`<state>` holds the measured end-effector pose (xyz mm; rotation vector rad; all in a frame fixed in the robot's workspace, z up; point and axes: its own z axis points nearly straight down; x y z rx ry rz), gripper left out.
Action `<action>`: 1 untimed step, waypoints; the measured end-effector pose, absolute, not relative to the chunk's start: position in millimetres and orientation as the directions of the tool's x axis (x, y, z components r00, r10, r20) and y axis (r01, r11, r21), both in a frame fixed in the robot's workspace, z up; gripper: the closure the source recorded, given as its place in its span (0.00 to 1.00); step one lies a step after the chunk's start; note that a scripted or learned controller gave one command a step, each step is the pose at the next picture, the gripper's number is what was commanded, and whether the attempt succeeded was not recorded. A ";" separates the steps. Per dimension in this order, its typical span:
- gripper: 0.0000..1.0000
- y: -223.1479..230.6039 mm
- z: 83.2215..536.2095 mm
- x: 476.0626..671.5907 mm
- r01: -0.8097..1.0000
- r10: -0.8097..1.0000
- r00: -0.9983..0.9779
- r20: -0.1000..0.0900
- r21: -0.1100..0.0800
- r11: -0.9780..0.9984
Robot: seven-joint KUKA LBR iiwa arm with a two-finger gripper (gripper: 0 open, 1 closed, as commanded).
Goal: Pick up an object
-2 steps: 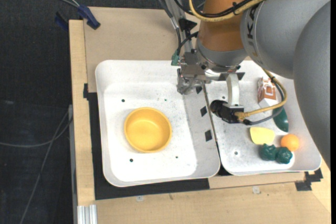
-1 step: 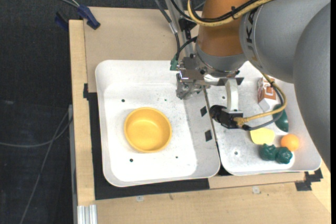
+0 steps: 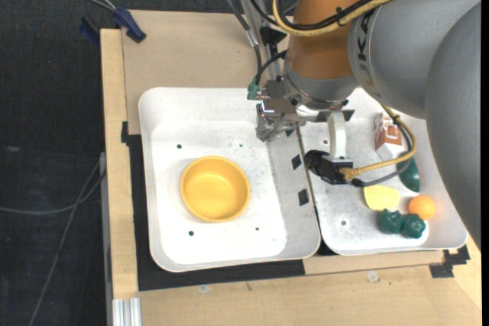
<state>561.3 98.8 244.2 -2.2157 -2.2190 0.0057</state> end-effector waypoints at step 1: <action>0.00 98.8 244.2 561.2 1.000 1.000 -0.001 0.002 -0.007 0.001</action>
